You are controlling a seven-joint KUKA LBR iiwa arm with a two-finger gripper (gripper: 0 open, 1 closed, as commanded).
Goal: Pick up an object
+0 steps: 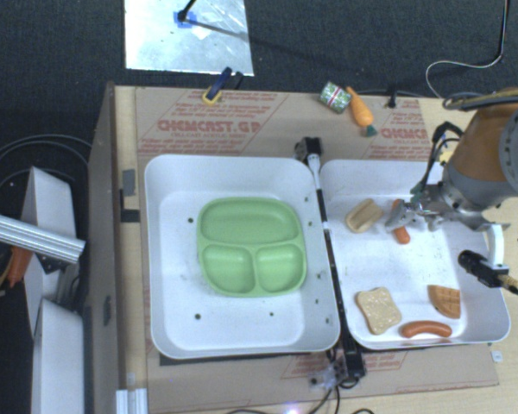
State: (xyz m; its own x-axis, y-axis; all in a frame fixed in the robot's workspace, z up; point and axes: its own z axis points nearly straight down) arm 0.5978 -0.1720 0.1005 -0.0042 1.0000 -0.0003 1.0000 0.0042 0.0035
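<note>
My gripper hangs over the upper middle of the right bin, at the end of the grey and orange arm. A small orange-red piece lies just below the gripper, touching or nearly touching it. Left of the gripper sits a tan bread roll. Toward the bin's front lie a toast slice, a brown waffle piece and a red sausage.
The left bin holds a green divided plate. Behind the bins, on the cardboard, lie a small can and a toy carrot. A black fitting sits at the right bin's right rim.
</note>
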